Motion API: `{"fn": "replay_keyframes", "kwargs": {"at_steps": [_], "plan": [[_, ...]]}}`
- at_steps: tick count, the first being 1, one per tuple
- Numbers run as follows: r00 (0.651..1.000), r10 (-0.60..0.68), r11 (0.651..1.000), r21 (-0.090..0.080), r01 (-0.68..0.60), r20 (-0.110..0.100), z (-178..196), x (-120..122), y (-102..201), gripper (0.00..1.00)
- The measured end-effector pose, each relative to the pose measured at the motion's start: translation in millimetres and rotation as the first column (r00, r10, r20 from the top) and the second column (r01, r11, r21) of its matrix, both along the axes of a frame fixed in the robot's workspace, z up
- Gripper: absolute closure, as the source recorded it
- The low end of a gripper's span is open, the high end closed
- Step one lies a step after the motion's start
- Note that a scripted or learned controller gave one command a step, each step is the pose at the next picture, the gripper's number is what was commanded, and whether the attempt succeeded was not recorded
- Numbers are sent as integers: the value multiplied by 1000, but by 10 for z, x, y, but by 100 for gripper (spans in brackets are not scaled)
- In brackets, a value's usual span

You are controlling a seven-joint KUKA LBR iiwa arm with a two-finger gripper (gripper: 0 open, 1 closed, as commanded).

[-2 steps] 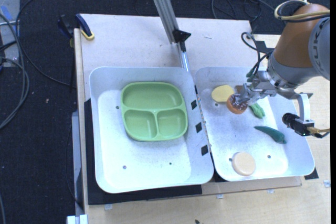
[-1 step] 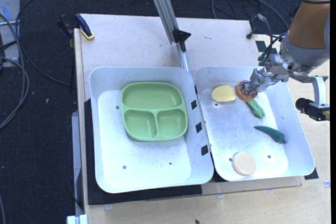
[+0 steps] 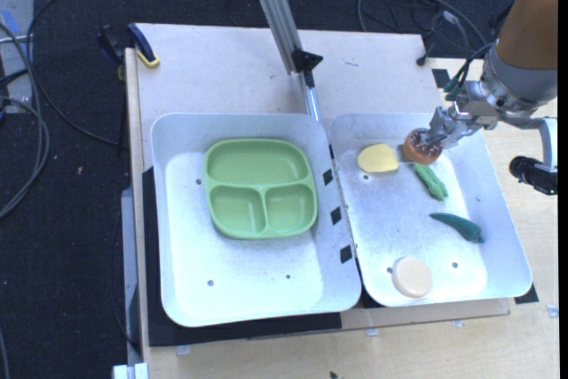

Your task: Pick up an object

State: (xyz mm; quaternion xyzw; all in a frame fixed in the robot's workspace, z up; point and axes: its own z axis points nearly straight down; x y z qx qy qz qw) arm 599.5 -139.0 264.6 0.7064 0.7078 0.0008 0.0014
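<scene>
My gripper is low over the back of the right bin, reaching in from the right. Its tip is right at a small brown-orange object, which it partly covers. Just left of that lies a yellow rounded piece. A light green pod lies in front of the gripper, and a darker green pod sits nearer the bin's middle. A cream round piece rests near the bin's front edge.
The left bin holds a green divided plate. A slanted metal pole rises from behind the bins. Cables cross the dark floor at the back and left.
</scene>
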Motion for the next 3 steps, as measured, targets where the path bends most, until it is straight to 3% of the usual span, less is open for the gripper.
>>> {"fn": "replay_keyframes", "kwargs": {"at_steps": [3], "plan": [[1000, 5, 1000, 2, -5, -5, 1, -237, 1476, 100]]}}
